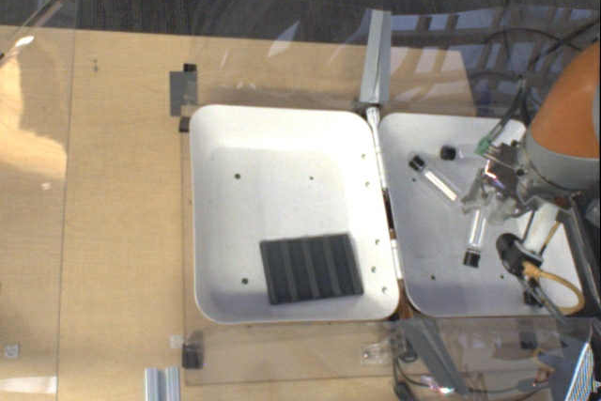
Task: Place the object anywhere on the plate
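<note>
Pick-up stage: the gripper [488,188] is poised over the right bin's [413,282] tubes.
Finger state cannot be told; a tube [474,235] must be grasped, then carried to the plate [310,268].

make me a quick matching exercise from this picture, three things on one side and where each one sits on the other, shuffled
Things:
1. black ridged plate
2. clear tube
3. arm

Places:
A. upper part of the right bin
B. over the right bin's right side
C. near front of the left bin

Pairs: 1-C, 2-A, 3-B
</note>
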You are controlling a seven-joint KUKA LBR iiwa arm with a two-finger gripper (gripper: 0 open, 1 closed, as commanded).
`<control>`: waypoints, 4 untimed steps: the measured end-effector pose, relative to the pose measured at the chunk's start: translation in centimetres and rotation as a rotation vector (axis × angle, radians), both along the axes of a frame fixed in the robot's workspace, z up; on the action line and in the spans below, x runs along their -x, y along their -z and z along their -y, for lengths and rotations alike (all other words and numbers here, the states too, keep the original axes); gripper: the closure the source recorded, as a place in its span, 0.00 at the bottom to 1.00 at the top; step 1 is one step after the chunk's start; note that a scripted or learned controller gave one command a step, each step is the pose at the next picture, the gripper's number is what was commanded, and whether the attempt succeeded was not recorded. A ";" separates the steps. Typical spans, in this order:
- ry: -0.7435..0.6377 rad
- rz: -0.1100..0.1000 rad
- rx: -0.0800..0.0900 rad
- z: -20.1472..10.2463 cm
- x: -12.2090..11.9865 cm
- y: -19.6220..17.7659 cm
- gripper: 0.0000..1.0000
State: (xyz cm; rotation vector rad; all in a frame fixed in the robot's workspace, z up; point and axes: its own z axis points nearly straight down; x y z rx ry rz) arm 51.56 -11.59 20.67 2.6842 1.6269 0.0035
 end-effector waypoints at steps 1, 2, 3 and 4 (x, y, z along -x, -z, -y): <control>0.110 -0.002 -0.002 -5.3 -6.3 2.3 1.00; 0.271 -0.002 -0.002 -12.6 -12.0 2.3 1.00; 0.621 0.000 -0.006 -20.6 -14.7 2.2 1.00; 0.210 0.003 -0.009 -28.8 -7.6 11.7 1.00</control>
